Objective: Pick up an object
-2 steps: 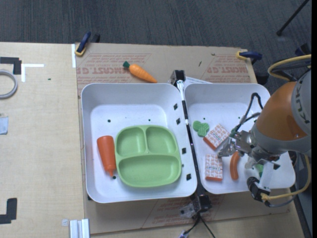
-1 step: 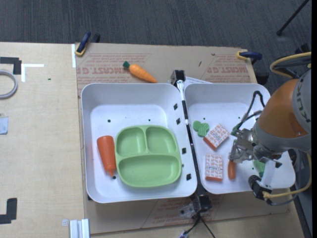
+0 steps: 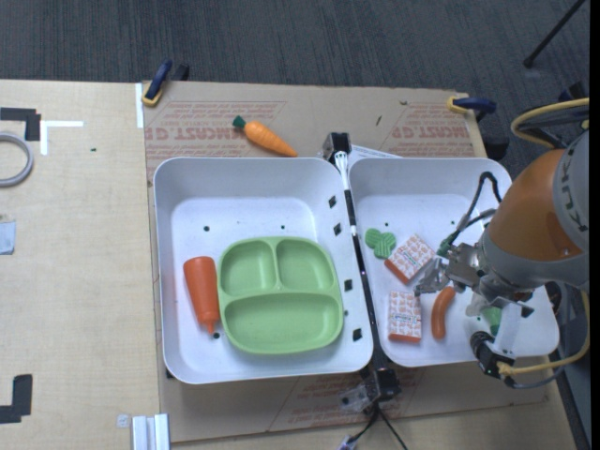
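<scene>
Lying just under the pincer [image 3: 439,283], whose grip I cannot tell, is a sausage [image 3: 439,315].

You can read one marking: red print on the cardboard sheet [image 3: 309,120] under the bins, upside down, apparently "RAM BOARD", repeated above both bins and along the near edge. The small boxes' [image 3: 405,315] printing is too small to read.
</scene>
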You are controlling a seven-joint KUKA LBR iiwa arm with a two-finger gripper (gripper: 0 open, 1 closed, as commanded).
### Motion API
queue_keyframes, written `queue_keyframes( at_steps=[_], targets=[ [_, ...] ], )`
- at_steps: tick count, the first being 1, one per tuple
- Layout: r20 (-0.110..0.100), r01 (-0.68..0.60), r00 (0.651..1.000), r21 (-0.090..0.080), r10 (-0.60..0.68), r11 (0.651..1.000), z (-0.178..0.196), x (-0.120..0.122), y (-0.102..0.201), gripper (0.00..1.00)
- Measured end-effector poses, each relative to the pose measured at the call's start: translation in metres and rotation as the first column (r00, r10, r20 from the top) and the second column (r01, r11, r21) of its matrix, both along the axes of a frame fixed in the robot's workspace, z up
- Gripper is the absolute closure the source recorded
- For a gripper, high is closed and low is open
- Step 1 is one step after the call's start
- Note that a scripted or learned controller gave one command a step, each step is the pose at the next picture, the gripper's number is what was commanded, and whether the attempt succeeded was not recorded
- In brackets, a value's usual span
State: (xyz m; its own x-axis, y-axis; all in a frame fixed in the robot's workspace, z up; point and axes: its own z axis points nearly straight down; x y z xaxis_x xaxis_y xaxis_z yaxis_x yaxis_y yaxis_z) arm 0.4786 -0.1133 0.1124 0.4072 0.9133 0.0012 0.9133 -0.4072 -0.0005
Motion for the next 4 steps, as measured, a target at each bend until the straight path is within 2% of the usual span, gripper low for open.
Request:
queue_keyframes(
  at_steps=[1, 2, 3, 4],
  targets=[
    [0.006, -0.372, 0.928, -0.007, 0.372, 0.928, -0.017, 0.001, 0.011, 0.00],
    [0.010, -0.372, 0.928, -0.005, 0.372, 0.928, -0.008, 0.003, 0.012, 1.00],
    [0.004, -0.607, 0.795, -0.009, 0.607, 0.795, -0.017, 0.001, 0.016, 1.00],
    [0.001, -0.621, 0.784, -0.002, 0.621, 0.784, 0.080, 0.000, 0.093, 1.00]
  ],
)
